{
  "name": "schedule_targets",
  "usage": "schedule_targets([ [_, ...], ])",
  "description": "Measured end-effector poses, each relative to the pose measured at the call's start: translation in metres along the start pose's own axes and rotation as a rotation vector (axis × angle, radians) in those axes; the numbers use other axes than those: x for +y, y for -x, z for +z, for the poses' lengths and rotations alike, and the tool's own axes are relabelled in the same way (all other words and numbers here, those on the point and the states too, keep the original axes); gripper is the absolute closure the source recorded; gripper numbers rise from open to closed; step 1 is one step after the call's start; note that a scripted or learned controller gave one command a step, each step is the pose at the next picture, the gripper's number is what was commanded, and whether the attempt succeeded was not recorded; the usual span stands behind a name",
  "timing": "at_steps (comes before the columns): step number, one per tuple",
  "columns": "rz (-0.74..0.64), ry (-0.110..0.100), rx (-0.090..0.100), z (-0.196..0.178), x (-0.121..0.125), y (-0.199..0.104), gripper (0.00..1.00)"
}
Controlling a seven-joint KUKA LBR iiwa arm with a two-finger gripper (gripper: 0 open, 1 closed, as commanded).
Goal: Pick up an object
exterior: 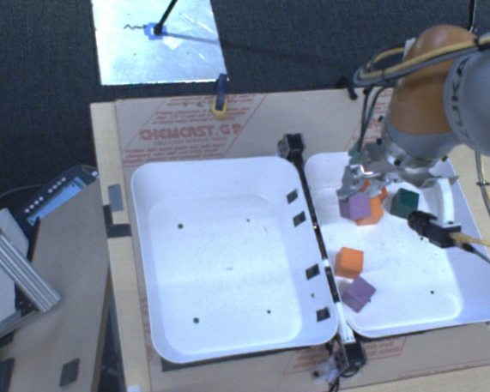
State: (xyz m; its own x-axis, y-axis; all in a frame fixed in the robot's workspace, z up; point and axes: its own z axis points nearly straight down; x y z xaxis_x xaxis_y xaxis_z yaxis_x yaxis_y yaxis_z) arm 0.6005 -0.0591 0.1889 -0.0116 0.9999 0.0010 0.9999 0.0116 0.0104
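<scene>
Over the right bin (462, 299), at its upper left part, the gripper (362, 179) hangs low above a small cluster of blocks. Directly beneath and slightly toward the viewer lies a purple block (355, 207), touching an orange block (371, 214) that is partly hidden behind it. The purple block sits just below the fingertips, so the coming move appears to turn on a short straight descent rather than any sideways travel. Whether the fingers are open or closed cannot be told (the wrist housing and cabling mask them), and no block is seen held between them.

Count of items in the right bin: two purple blocks, the second purple block (358, 293) lying near the front left corner; two orange blocks, the second orange block (349, 262) just above that purple one; one dark green block (404, 201) beside the gripper on its right. Total five. None shows a clear long axis; all look roughly cubic.

The left bin (146, 243) carries no blocks. Judgement: the pick is not yet made.
</scene>
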Motion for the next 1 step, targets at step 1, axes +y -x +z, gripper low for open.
schedule_targets([
  [1, -0.001, -0.002, 0.001, 0.0013, 0.0719, -0.0811, 1.00],
])
